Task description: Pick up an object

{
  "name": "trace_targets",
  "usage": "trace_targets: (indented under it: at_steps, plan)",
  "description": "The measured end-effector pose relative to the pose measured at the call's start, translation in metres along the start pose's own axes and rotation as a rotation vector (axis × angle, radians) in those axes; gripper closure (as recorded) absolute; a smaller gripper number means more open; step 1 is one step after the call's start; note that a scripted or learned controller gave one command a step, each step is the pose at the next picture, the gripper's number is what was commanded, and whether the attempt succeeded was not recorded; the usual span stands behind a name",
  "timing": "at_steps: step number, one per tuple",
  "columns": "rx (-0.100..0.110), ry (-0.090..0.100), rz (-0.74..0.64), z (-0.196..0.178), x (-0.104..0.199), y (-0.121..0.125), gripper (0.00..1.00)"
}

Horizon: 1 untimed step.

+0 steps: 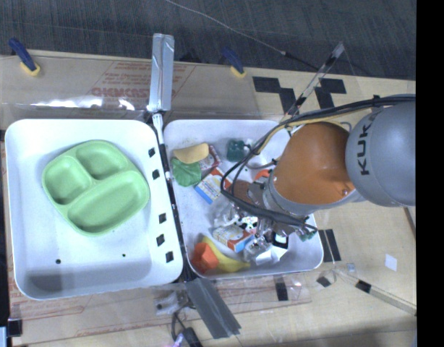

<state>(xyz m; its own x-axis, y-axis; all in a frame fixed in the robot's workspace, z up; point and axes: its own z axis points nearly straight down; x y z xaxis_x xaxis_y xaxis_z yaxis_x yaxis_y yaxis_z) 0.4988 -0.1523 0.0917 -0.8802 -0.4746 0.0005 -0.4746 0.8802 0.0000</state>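
Note:
The right bin holds a jumble of small items: a tan bun-like piece, a green lump, a teal object, a blue-and-white packet, an orange piece and a yellow banana near the front wall. My gripper reaches down into the clutter of small packets at the bin's front middle, below the orange wrist band. The wrist and cables hide most of the fingers.
The left bin carries a green divided plate. A metal bar stands at the divider's far end. Blue clamps sit on the bench's back edge. Black cables loop over the arm.

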Motion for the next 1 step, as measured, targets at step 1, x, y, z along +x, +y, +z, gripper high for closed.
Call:
trace_targets:
  at_steps: [1]
  plan:
    - [0.003,-0.005,0.142,-0.001,-0.0165,0.0364,0.0]
